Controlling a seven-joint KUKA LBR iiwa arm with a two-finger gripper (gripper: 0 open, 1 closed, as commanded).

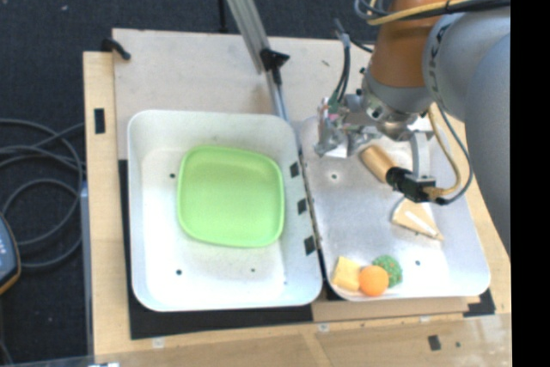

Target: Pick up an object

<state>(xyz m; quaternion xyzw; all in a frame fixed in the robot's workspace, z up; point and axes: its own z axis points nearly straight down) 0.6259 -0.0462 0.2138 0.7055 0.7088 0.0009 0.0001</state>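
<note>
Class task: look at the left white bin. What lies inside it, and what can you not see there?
Inside the left bin lies one green plate, flat near the middle, with bare white floor around it. Whatever is beneath the plate is covered and cannot be seen.

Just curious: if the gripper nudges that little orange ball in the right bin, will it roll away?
Probably a little. The orange ball looks round and smooth, so it should roll easily. But it sits against a yellow block and a green piece near the bin's rim, which may stop it.
</note>
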